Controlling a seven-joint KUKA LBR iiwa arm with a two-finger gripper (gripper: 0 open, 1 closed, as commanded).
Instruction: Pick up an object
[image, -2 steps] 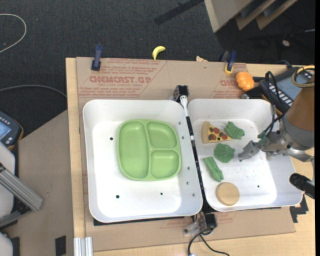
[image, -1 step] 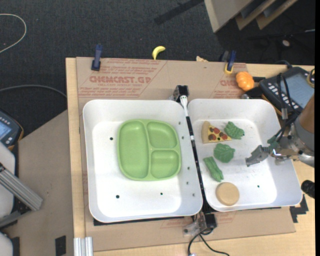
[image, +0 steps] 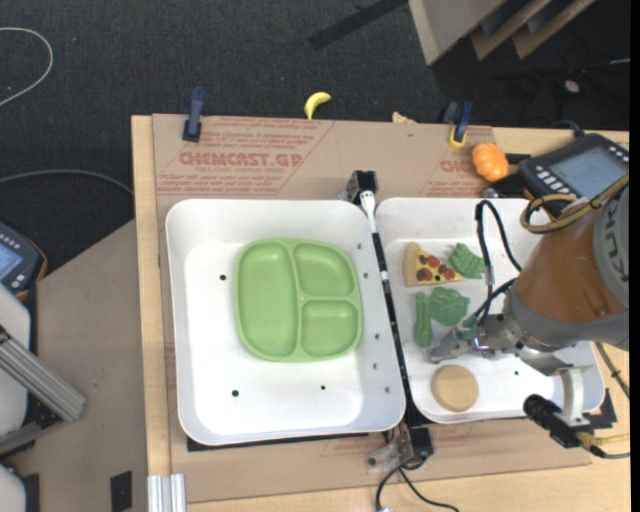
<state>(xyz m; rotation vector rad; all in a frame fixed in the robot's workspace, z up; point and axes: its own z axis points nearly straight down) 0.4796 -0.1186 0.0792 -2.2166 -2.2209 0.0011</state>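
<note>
The right bin (image: 500, 405) holds a toy pizza slice (image: 426, 267), a green leafy toy (image: 466, 262), a larger green toy (image: 440, 312) and a round tan cookie-like disc (image: 455, 386). My gripper (image: 452, 343) reaches in from the right and sits low in this bin, just below the larger green toy and just above the tan disc. Its metal fingers (image: 444, 347) point left. Nothing shows between them. The arm's orange band (image: 560, 272) covers the bin's right part.
The left bin (image: 200, 380) holds a green divided plate (image: 298, 298). A black divider strip (image: 385, 300) runs between the bins. Blue clamps (image: 193, 113), a yellow banana toy (image: 317, 102) and an orange toy (image: 489, 160) lie on the board behind the bins.
</note>
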